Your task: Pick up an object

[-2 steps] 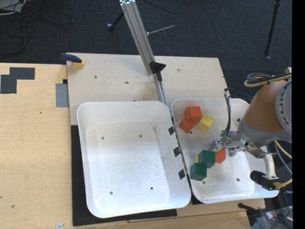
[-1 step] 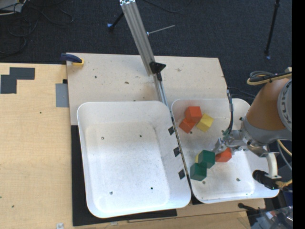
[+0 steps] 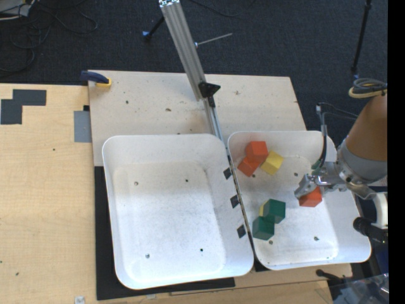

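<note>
- The gripper point(image 3: 308, 189) sits low in the right bin point(image 3: 354, 249), toward that bin's three o'clock side, with the arm point(image 3: 367, 138) coming in from the right.
- A red block point(image 3: 311, 199) lies touching the gripper's lower edge, at about six o'clock from the metal fingertips. Whether it sits between the jaws or just beside them cannot be told from this slant, and neither can whether the jaws are parted or closed.
- The step in hand looks like the grasp on that red block. To do it well, the jaws should straddle two flat opposite faces squarely, not a corner, and close fully before any lift.
- The lift should be straight up and slow; the bin's wall is close at three o'clock, so sideways drift risks a knock.
- Other candidates stay well apart from the gripper: two orange blocks point(image 3: 253, 157) and a yellow block point(image 3: 273, 164) at about ten o'clock from it, and two green blocks point(image 3: 269, 218) at about eight o'clock, near the divider.
- The left bin point(image 3: 120, 170) shares the table point(image 3: 145, 100) with the right one.
</note>
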`<move>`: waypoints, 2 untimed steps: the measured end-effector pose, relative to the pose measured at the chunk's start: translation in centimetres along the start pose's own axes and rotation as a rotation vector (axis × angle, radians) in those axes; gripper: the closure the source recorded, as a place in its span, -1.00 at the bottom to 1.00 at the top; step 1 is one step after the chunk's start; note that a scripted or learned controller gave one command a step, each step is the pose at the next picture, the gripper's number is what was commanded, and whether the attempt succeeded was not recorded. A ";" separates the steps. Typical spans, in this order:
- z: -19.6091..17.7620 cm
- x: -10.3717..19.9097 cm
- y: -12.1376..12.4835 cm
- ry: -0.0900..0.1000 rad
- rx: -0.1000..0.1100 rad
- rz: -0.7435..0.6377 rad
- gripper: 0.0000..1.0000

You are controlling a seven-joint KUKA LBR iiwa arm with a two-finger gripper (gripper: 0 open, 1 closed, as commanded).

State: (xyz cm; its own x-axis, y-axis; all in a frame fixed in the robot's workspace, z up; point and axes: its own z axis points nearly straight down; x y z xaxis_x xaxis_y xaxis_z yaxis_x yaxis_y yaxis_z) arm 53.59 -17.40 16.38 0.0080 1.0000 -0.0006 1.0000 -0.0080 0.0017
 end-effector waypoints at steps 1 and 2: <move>-5.1 -1.2 0.1 -0.001 -0.001 0.001 1.00; -10.3 -1.3 0.2 -0.001 -0.002 -0.009 1.00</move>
State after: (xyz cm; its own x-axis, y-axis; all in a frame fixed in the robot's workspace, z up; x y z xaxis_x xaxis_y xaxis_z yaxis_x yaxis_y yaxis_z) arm 53.73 -18.67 26.70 -0.0009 1.0000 -0.0013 1.0000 0.0009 0.0033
